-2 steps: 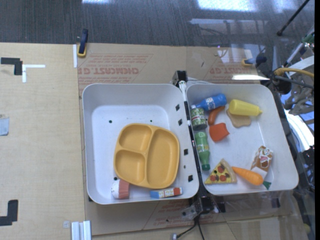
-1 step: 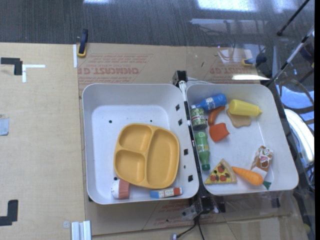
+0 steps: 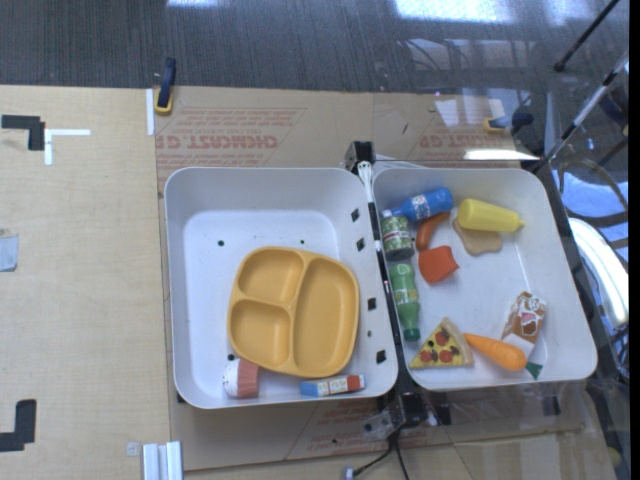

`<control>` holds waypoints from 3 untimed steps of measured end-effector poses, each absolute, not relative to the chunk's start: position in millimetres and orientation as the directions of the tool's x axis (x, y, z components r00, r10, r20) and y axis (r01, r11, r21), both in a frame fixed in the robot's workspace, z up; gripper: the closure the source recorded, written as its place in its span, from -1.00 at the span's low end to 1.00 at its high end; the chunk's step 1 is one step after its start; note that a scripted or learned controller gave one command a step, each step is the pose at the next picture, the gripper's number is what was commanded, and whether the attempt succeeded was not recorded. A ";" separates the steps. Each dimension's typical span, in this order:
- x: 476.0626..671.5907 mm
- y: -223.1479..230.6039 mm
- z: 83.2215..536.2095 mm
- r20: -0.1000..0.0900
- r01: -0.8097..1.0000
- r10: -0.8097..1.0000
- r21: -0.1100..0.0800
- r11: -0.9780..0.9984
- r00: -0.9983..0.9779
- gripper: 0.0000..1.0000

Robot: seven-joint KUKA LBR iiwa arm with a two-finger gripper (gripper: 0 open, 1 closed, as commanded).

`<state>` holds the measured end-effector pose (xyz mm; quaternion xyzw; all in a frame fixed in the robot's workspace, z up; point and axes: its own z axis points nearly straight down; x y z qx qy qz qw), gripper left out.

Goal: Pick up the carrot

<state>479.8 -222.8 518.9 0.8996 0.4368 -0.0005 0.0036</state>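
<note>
The carrot (image 3: 497,352) is orange with a small green tip at its right end. It lies flat near the front right corner of the right bin (image 3: 560,258), just right of a pizza slice toy (image 3: 441,347) and below a brown bear-shaped packet (image 3: 526,317).
The right bin also holds a blue bottle (image 3: 422,206), a green bottle (image 3: 401,273), a yellow corn-like toy (image 3: 488,215), a tan piece (image 3: 481,241) and red-orange pieces (image 3: 436,262). The left bin (image 3: 190,268) holds a yellow divided plate (image 3: 294,311), a small can (image 3: 241,379) and a tube (image 3: 331,386).
</note>
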 end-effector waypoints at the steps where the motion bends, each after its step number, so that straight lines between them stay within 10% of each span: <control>1: 508.5 -197.4 491.1 -0.005 0.895 0.895 -0.003 -0.447 0.447 -1.00; 3: 551.8 -218.2 541.3 -0.008 0.971 0.971 0.006 0.240 -0.240 -1.00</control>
